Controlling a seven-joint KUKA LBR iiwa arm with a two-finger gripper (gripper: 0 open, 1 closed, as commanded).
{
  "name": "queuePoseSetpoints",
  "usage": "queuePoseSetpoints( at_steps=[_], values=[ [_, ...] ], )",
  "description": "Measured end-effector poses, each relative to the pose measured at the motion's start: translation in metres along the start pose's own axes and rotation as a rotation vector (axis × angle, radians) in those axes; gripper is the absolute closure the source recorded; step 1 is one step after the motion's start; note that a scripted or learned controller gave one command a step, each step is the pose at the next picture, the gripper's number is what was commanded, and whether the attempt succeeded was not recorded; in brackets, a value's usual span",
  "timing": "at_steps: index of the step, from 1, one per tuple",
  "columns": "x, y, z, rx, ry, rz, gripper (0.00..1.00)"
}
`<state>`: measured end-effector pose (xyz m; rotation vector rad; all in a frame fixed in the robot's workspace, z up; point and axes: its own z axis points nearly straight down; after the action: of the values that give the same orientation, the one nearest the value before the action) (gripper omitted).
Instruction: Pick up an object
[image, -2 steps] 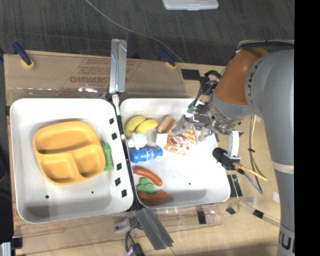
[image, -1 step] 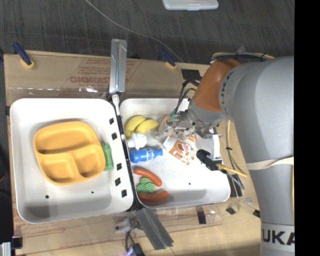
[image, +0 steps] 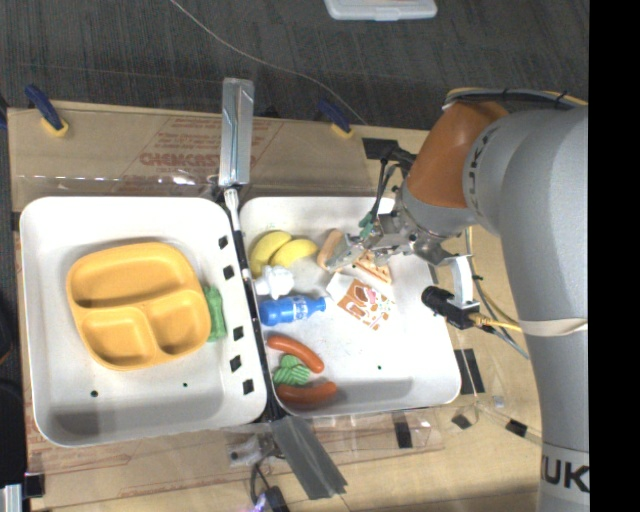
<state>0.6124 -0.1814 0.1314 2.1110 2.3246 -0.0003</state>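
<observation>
Two white bins sit side by side on the worktop (image: 120, 130). The left bin (image: 40, 400) carries a big yellow divided tray (image: 135, 300) with something green (image: 213, 312) wedged at its edge. The right bin (image: 420, 370) keeps the graspable clutter bunched toward its left wall: bananas (image: 275, 250), a blue bottle (image: 292, 309), a printed card (image: 364, 302), a red sausage (image: 296, 353) and a small green piece (image: 292, 372). The grey arm (image: 530, 190) leans in, likely lining up a pick; its hand (image: 372, 240) hangs over the card's upper edge, how far open I cannot tell.
</observation>
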Motion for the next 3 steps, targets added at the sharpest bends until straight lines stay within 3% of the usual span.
queuePoseSetpoints(
  at_steps=[1, 2, 3],
  values=[
    [0.073, 0.015, 0.041, 0.005, 0.004, -0.033, 0.0],
    [0.068, 0.042, 0.045, 0.042, 0.01, 0.052, 0.0],
    [-0.025, 0.025, 0.013, 0.001, -0.001, 0.105, 0.0]
  ],
)
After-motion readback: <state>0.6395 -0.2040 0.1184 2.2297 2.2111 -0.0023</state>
